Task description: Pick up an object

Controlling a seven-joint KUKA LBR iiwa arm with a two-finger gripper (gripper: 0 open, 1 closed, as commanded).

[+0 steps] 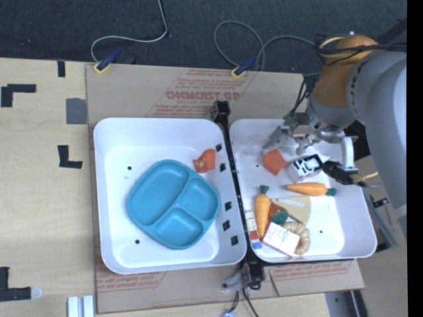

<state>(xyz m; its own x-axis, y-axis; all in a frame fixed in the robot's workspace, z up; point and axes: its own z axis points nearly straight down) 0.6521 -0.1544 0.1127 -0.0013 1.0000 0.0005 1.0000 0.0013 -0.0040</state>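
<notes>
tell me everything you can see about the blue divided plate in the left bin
The blue divided plate looks like smooth light-blue plastic, with rounded corners and three compartments: one large, two smaller. It lies flat and right side up, turned at an angle, on the floor of the left bin, toward its front. Nothing rests in it. A small orange-red object lies just beyond its far corner.

Right white bin (353, 240) is pretty packed: orange block (274, 161), black-and-white pouch (306, 166), two toy carrots (308, 189) and boxes (283, 238) crowd its 6-to-9 o'clock side, leaving bare floor toward 3-to-5 o'clock. Left white bin (106, 177) has a blue divided plastic plate (173, 203) hogging the centre, but its 12 and 9 o'clock margins look passable.
</notes>
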